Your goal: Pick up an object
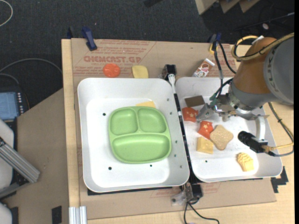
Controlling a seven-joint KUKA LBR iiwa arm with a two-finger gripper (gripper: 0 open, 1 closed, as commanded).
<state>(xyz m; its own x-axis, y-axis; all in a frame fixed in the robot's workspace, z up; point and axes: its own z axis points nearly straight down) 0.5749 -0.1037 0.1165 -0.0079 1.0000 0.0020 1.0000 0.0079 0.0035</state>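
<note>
Cardboard-topped bench (117, 55), two white bins. Your left bin (88, 125) holds a green divided tray (139, 135). Right bin (224, 174): red pieces (189, 114), cheese wedge (204, 145), toast slice (221, 137). Gripper (216, 107) low above the red pieces; you can't tell its spread.

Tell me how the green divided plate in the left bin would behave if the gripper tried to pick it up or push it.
The green divided plate looks like rigid moulded plastic, so it probably stays stiff. It lies flat and wide in the left white bin, so it would likely slide rather than tip or roll. Its low rounded rim probably offers two fingers a poor, slippery hold.
</note>
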